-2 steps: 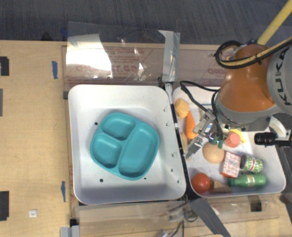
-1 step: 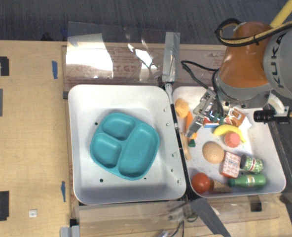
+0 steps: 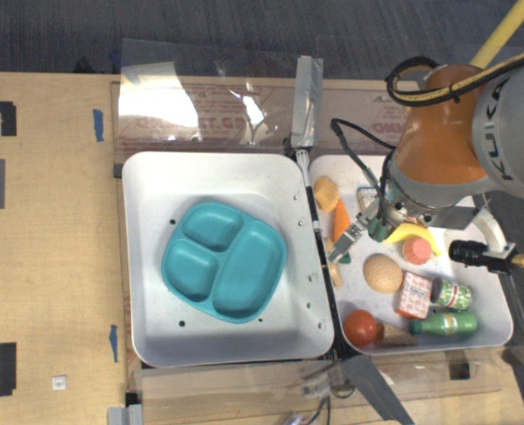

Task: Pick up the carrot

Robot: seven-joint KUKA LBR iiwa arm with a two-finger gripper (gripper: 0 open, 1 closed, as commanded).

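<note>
Right bin point(image 3: 501, 326): pincer point(image 3: 352, 237) just beside carrot point(image 3: 341, 220), L edge.

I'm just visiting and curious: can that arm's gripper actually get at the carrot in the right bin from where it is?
Probably yes. The carrot lies uncovered by the right bin's left wall, and the gripper hangs right beside it. That wall and the bread roll crowd it, so room for the fingers looks tight.

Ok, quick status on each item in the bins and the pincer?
carrot: lying in the right bin by its left wall, not lifted
pincer: low over the right bin, right beside the carrot
teal plate: flat in the left bin, nothing on it
tomato: resting at the right bin's near edge
green bottle: lying on its side
</note>
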